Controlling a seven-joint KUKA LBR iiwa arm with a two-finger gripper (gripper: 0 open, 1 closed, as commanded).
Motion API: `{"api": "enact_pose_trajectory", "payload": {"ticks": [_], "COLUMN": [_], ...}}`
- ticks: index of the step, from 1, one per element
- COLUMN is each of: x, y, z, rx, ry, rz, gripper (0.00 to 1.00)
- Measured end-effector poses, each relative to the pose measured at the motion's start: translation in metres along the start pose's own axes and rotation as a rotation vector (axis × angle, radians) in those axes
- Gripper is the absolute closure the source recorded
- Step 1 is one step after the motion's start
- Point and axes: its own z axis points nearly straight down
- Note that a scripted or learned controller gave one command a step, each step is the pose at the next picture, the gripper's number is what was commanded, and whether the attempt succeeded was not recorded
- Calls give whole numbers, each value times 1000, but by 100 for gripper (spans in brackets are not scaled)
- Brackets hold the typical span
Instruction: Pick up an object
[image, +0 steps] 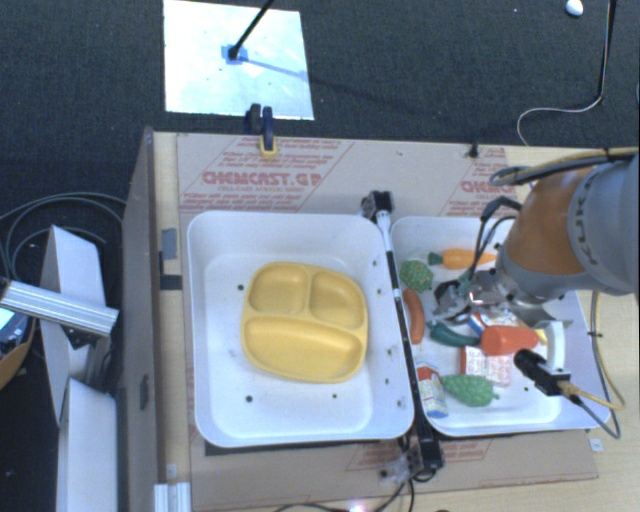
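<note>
- The KUKA arm (575, 225) is reaching in from the right edge of the frame, its orange band sitting above the grey wrist, and it is leaning over the right-hand white bin (425, 228).
- The gripper (462, 298) is hanging low over the middle of that bin, among the toy foods — whether it is open or closed cannot be told, and nothing can be seen held in it.
- A cluster of small objects is lying in the right bin: a green strawberry-like piece (415, 274) near its upper left, an orange carrot (458, 258) just above the gripper, and a slim red-orange piece (414, 315) lying along the bin's left wall.
- Just below the gripper, a dark green piece (452, 336) is lying beside an orange-red block (508, 340).
- Toward the lower part of the bin, a bumpy green piece (469, 389) is resting near a small red-and-white packet (490, 366), with a small bottle-like item (432, 392) at the lower left corner.
- The left-hand white bin (225, 400) is holding a yellow divided tray (303, 321) — three compartments, lying flat near the centre.
- Both bins are sitting side by side on a cardboard sheet (290, 170) with red print.
</note>
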Motion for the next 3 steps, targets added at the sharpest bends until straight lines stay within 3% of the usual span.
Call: {"api": "enact_pose_trajectory", "payload": {"ticks": [1, 2, 3], "x": [1, -5, 9], "y": [56, 30, 96], "z": [2, 1, 11], "rx": [8, 4, 42], "ry": [3, 2, 7], "rz": [-1, -1, 6], "gripper": [0, 0, 0]}}
